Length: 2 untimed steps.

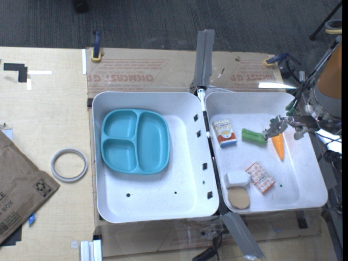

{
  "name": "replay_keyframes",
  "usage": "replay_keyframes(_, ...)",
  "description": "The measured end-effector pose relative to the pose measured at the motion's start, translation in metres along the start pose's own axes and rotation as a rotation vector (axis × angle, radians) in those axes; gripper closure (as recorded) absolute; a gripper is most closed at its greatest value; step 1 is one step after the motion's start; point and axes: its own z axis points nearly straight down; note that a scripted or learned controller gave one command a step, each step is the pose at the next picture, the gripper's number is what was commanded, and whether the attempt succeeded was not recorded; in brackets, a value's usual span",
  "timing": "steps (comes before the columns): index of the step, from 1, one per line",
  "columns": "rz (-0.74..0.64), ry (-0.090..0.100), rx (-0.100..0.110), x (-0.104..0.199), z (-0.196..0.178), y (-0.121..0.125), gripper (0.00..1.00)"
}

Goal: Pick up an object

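Several small items lie in the right bin (304, 200). An orange carrot (279, 147) rests near its right side, with a green vegetable (253, 136) just left of it. Further left sits a small white and orange box (224, 132). Toward the front are a red and white packet (260, 177), a white block (237, 178) and a round tan cookie (238, 198). My gripper (286, 129) hovers at the carrot's upper end, open, with nothing between its fingers.
The left bin (163, 200) holds a blue divided plate (135, 141). A grey divider (204, 58) runs between the bins. On the bench to the left lie a roll of tape (69, 164) and a brown cardboard box (19, 186).
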Motion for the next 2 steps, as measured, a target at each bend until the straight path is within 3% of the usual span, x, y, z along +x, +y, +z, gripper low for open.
replay_keyframes(1,-0.003,-0.001,-0.004,-0.0426,0.1258,0.0189,0.0)
replay_keyframes(2,0.001,0.0,-0.002,-0.0435,0.1176,0.0183,1.0)
